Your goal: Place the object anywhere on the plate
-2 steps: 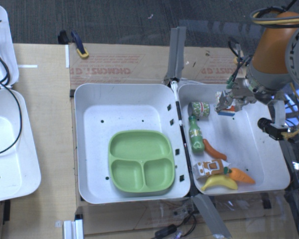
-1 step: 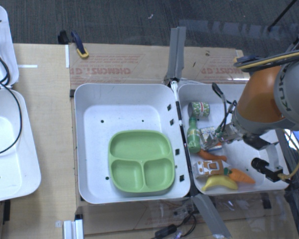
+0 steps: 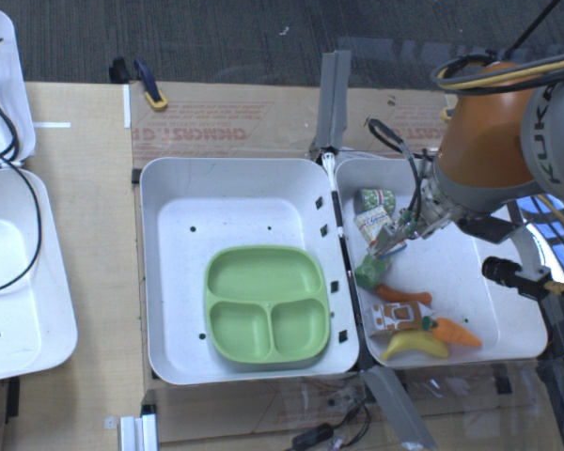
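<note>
Two bins: left bin [image 3: 160,252] carries the plate; right bin [image 3: 508,327] carries the loose items; both sit on the table [image 3: 75,130].
Camera view, plate: green plate [image 3: 266,303] with three compartments, lying flat in the left bin, nothing on it.
Camera view, progress: judged early; no item has crossed to the plate, so pick, carry and release all remain.
Camera view, pincer: pincer [image 3: 391,242] is low in the right bin's upper left part, arm reaching in from the right.
Pincer state: cannot tell; tips merge with the clutter beneath.
Likely object: white packet [image 3: 371,222] touching or just under the pincer, beside a green-labelled pack [image 3: 377,198].
Object look: small, crumpled, pale with green print; too blurred to read.
Other items: green lump [image 3: 370,272], carrot [image 3: 456,333], banana [image 3: 416,346], small carton [image 3: 395,318], well apart from the plate.
</note>
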Tool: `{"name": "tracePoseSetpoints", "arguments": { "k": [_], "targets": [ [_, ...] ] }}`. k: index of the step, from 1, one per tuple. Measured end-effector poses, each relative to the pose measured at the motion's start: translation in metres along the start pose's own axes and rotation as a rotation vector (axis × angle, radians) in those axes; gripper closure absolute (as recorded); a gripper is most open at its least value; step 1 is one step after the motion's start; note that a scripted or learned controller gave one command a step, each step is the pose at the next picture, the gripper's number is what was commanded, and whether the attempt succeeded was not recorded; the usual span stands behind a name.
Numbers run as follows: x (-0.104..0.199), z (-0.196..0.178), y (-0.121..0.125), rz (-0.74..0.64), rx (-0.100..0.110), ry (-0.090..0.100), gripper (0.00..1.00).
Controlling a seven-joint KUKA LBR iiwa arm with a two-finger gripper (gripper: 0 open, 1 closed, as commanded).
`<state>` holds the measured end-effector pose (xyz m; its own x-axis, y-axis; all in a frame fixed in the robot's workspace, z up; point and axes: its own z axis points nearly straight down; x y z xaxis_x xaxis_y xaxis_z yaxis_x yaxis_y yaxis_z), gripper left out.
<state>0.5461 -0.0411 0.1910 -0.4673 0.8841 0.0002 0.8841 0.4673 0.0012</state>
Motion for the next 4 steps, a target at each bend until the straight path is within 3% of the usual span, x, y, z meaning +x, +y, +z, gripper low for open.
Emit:
{"name": "tracePoseSetpoints", "arguments": {
  "k": [1,2,3,4],
  "targets": [
    [0.067,-0.015,0.002,-0.030,0.002,0.001,1.00],
    [0.102,0.000,0.022,-0.270,0.002,0.002,1.00],
    [0.103,0.000,0.017,-0.406,0.001,0.001,1.00],
    [0.102,0.000,0.017,-0.406,0.001,0.001,0.00]
  ]
}}
